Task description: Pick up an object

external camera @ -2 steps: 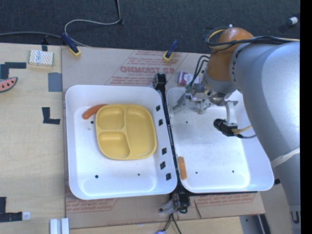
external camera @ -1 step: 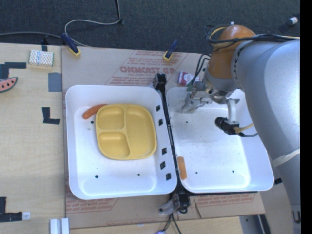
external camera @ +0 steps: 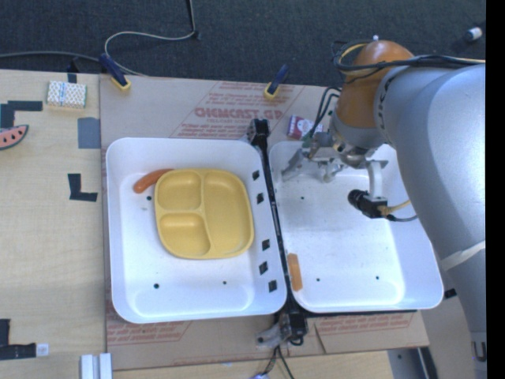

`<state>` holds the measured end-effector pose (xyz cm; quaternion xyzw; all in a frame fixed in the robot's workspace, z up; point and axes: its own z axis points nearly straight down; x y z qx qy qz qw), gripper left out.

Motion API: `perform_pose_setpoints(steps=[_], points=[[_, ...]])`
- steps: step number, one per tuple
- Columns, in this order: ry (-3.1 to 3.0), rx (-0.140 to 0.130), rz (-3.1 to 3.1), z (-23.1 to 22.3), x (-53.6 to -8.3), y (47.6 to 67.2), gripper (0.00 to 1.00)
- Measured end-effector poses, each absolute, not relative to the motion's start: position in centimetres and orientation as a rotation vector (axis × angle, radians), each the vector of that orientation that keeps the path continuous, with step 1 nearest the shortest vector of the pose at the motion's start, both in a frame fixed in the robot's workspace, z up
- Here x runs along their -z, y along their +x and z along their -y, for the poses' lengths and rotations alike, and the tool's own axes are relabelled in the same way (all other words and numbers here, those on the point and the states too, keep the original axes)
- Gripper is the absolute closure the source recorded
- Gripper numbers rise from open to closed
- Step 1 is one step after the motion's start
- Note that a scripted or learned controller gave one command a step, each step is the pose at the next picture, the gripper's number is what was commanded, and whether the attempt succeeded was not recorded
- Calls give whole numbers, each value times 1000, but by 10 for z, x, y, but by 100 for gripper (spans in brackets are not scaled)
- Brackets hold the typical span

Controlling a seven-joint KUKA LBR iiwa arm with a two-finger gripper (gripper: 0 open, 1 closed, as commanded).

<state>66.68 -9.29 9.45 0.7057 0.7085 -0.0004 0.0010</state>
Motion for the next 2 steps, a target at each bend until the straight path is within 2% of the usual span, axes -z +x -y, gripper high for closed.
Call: perform_pose_setpoints(steps=[1,2], points=[[2215,1,-2226,92,-104,667,100],[2215,2,-2226,92,-104,667,0]])
